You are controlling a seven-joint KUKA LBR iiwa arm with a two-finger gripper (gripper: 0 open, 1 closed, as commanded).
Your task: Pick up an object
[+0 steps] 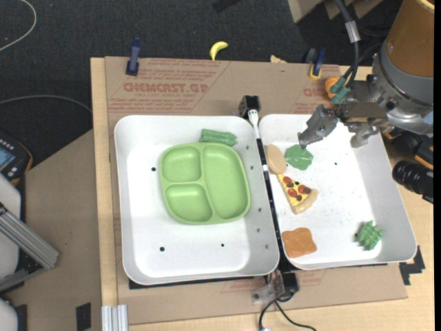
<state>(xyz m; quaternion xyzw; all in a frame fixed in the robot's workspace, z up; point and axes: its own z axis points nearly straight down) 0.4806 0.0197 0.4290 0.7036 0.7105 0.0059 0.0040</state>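
Two shallow white bins sit side by side on a brown cardboard-covered bench. The left bin (138, 205) fills the centre-left of the frame and holds a green divided plate (204, 183) with three compartments, lying flat near its middle. Just above the plate, against the bin's upper wall, lies a small green oblong piece (218, 138).

The right bin (386, 185) carries several toy food items. A green leafy piece (299, 157) lies in its upper left part, with a tan oval piece (275, 160) just beside it to the left. Below these sits a pizza slice (298, 192) with red dots on top. An orange-brown toast-like piece (298, 242) rests near the bin's lower left corner, and a small green ridged toy (369, 234) lies near the lower right edge, well apart from the others.

The arm enters from the upper right of the frame. The gripper (336, 131) hangs over the upper part of the right bin with its two fingers spread apart and nothing between them. The left finger (315, 129) points down toward the green leafy piece, its tip just above it in the frame; whether it touches cannot be told. The other finger lies further right, over bare bin floor.

A yellow banana-shaped toy (218, 48) lies on the dark floor beyond the bench, at upper centre.
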